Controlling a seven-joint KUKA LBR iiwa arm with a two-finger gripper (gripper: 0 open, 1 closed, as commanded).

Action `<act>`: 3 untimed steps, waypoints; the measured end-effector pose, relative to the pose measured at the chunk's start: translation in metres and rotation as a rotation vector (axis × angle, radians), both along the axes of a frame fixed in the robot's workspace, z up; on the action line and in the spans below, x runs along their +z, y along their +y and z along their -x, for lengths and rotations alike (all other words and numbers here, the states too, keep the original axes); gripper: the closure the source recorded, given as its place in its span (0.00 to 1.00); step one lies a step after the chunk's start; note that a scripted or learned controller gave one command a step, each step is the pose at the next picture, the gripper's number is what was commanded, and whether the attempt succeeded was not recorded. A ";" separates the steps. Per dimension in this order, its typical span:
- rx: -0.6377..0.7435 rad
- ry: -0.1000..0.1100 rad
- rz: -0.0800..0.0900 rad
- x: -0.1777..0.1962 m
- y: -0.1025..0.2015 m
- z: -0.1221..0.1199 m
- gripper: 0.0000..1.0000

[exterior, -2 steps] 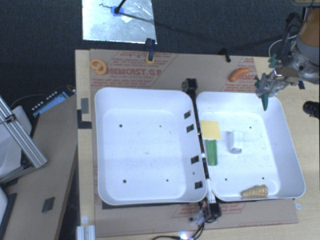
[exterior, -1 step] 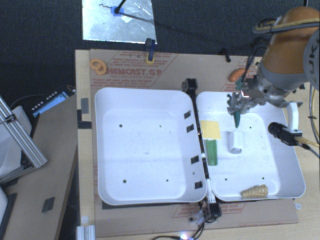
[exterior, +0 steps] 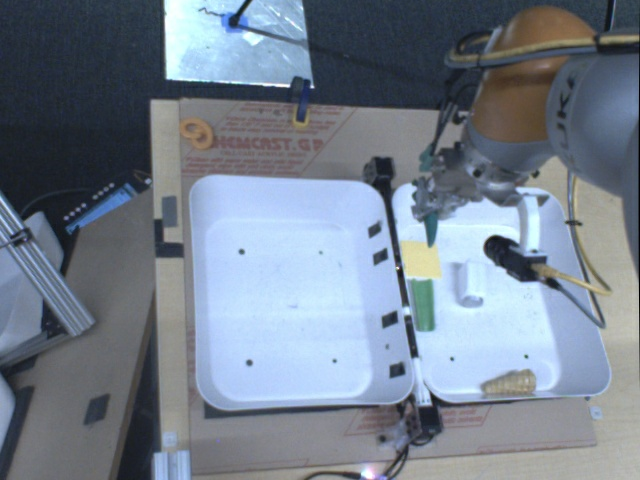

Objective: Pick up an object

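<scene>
My gripper (exterior: 432,230) hangs over the left part of the right bin (exterior: 575,353), its dark teal fingers pointing down just above a yellow square piece (exterior: 420,261). Nothing shows between the fingers. Below the yellow piece lies a green bar (exterior: 425,304) along the bin's left wall. A small white cylinder (exterior: 470,283) stands near the bin's middle. A tan cone-shaped object (exterior: 510,382) rests at the bin's front edge.
The left bin (exterior: 290,288) sits beside the right one, joined by a row of black clips (exterior: 385,258). Both bins rest on a cardboard sheet (exterior: 260,138). A shiny metal plate (exterior: 237,26) lies at the back.
</scene>
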State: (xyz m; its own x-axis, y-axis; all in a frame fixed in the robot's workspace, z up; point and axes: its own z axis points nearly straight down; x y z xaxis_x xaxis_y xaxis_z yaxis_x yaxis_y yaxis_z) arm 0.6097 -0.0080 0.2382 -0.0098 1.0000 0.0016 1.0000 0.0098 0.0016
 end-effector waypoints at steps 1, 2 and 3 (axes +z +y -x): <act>-0.016 -0.009 0.006 0.090 -0.085 0.009 1.00; -0.002 0.007 -0.001 0.009 -0.023 0.032 1.00; -0.004 -0.001 0.002 -0.016 -0.001 0.000 1.00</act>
State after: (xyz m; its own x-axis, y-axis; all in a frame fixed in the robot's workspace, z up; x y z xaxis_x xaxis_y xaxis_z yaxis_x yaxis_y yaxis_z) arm 0.6097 -0.0089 0.2221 -0.0061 1.0000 -0.0002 1.0000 0.0061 0.0024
